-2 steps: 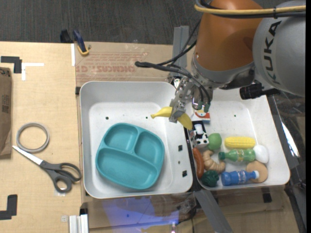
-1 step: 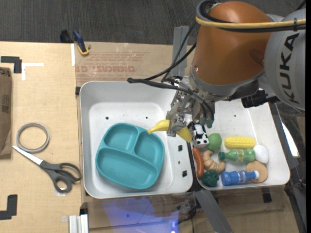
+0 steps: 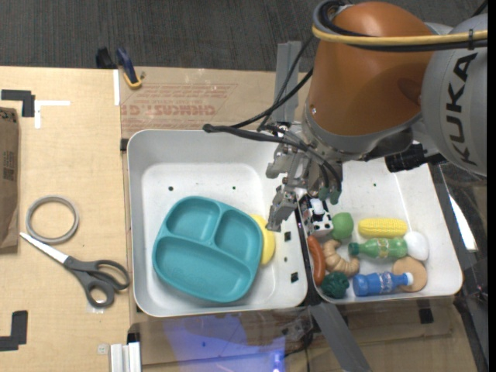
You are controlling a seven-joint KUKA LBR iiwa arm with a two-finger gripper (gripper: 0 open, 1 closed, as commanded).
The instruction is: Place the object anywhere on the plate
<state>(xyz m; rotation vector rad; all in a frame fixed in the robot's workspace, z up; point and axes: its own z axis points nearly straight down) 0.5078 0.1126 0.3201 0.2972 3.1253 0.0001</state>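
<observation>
the pincer (image 3: 280, 208) state cannot be told; the yellow toy (image 3: 267, 244) beside the plate (image 3: 208, 248) looks light, rigid; grip its midsection.

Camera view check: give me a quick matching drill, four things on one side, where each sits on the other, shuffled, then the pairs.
Things:
1. teal plate
2. scissors
3. corn cob
4. blue bottle

Places:
A. right bin, along its near edge
B. on the bench left of the bins, below the tape roll
C. left bin
D. right bin, just above the green bottle

Pairs: 1-C, 2-B, 3-D, 4-A
</observation>
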